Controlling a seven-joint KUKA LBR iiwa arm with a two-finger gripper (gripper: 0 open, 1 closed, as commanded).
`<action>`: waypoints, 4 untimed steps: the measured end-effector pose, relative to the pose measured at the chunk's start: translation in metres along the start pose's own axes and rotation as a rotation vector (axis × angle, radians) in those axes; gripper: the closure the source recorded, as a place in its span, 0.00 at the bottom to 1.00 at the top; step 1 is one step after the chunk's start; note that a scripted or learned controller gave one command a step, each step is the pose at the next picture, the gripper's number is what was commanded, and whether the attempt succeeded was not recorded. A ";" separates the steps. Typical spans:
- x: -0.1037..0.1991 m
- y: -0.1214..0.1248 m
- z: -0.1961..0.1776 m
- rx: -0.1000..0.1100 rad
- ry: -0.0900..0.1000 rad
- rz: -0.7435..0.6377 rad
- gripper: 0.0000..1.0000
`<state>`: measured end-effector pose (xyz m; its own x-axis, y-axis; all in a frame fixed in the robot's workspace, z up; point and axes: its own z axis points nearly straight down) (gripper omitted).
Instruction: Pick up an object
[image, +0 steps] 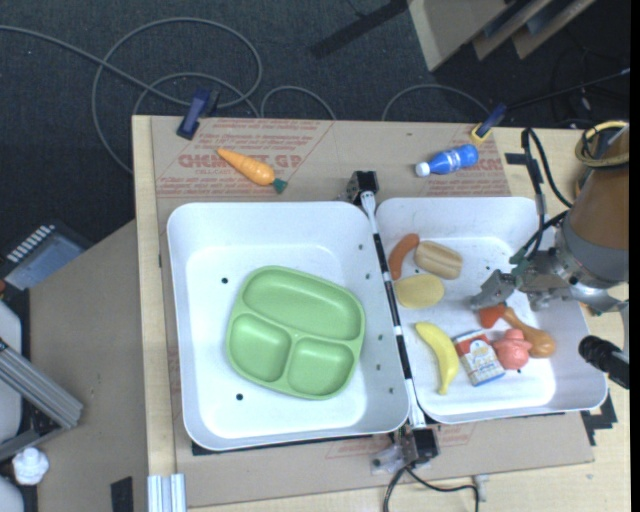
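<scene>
We read this as the approach step: the gripper (497, 293) sits low in the right bin (520, 212), just above the small red piece (489, 316). We cannot tell its state or whether it holds anything (too blurred). Next it needs a clean descent, clear of the banana (440, 355).

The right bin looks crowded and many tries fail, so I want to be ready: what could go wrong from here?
1. The gripper sits low beside a tight cluster: an orange piece, a pink toy and a small carton. It might nudge or catch the wrong one.
2. The banana lies against the carton, so a grasp there could drag both.
3. The right bin wall is near and could block a sideways move.
</scene>
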<state>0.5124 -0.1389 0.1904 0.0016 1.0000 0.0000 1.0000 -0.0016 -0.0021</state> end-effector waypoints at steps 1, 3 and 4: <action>-0.027 0.024 0.102 -0.010 -0.002 -0.001 0.00; -0.022 0.021 0.019 -0.004 -0.001 -0.002 1.00; 0.045 0.068 -0.012 -0.004 0.000 -0.003 1.00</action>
<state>0.5805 -0.0945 0.2025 -0.0017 1.0000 0.0001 1.0000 0.0017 0.0023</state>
